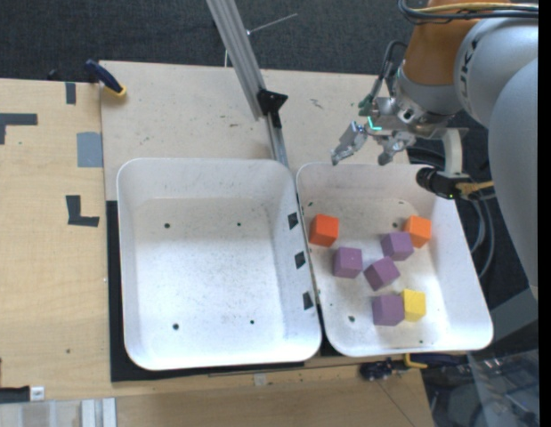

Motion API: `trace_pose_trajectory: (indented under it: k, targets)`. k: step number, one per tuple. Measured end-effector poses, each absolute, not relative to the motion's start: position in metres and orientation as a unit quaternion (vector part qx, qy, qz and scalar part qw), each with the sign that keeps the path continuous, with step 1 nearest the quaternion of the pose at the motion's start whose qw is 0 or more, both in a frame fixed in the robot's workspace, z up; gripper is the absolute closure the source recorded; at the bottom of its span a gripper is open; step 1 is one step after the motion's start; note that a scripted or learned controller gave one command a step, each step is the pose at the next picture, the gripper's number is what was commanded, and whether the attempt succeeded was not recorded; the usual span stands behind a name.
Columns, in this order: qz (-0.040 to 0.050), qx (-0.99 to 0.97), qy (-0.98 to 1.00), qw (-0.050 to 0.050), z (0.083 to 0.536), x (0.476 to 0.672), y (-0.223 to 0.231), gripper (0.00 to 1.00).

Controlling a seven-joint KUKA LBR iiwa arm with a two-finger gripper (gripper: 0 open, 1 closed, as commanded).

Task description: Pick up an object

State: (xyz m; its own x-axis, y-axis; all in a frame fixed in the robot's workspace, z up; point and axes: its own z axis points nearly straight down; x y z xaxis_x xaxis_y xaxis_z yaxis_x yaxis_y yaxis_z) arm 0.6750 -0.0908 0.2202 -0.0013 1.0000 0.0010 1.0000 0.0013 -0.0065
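Two white bins, left bin speckled with fine dark dust and a few black dots, right bin white too. In the right bin: orange cube, second orange cube, four purple cubes, one yellow cube. Counter light tan wood grain with grey and black tape patches. Black mat under the bins. Arm grey with an orange band. Tool silver-grey metal with a small green-cyan light. Silver pole with black bracket. Blue and yellow clamp at counter's top left. Background carpet dark grey.
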Motion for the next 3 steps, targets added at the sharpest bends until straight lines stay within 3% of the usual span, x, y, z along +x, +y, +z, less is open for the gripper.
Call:
trace_pose_trajectory:
  k: [1,3]
  targets:
    - [0.0009,-0.706,-0.708,0.0,0.223,0.676,-0.091,0.0]
    - [0.0037,-0.707,-0.707,0.003,0.096,0.672,-0.095,0.0]
